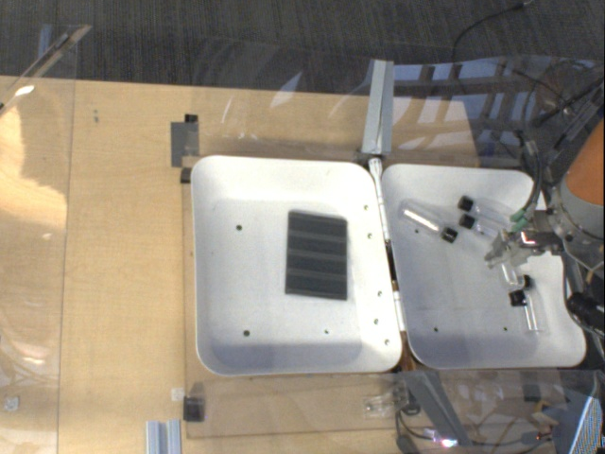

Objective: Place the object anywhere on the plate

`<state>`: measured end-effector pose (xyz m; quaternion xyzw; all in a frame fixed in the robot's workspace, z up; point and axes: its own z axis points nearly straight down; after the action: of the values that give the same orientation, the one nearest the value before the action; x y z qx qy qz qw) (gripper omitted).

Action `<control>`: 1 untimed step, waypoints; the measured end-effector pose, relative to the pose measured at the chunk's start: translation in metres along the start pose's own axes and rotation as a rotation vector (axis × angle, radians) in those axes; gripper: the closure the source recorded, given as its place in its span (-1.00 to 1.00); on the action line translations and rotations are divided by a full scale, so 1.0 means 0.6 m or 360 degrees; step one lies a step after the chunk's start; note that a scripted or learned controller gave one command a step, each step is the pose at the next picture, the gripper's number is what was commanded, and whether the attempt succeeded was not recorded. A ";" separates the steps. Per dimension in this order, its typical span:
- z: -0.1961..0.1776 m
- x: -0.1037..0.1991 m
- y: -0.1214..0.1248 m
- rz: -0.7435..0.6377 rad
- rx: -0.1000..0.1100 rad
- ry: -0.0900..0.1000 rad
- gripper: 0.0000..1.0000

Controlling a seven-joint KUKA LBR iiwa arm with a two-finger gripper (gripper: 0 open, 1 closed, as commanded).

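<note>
Two bins [217,348] (one plate [317,254])

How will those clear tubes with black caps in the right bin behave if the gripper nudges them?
The clear tubes look slim and round, so they would probably roll across the right bin. They seem small and likely light. The glossy surface may be slippery.

Bins [217,253] smooth white plastic; plate [317,254] dark, matt, ribbed; bench [104,253] pale wood; tubes [427,221] clear plastic, black caps.
</note>
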<state>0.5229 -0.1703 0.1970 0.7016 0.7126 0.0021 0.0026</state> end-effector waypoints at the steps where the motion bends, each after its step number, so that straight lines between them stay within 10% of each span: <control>1: 0.112 0.132 0.093 0.0149 0.0007 0.0002 1.00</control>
<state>0.5777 -0.0900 0.1304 0.7341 0.6790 0.0010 0.0004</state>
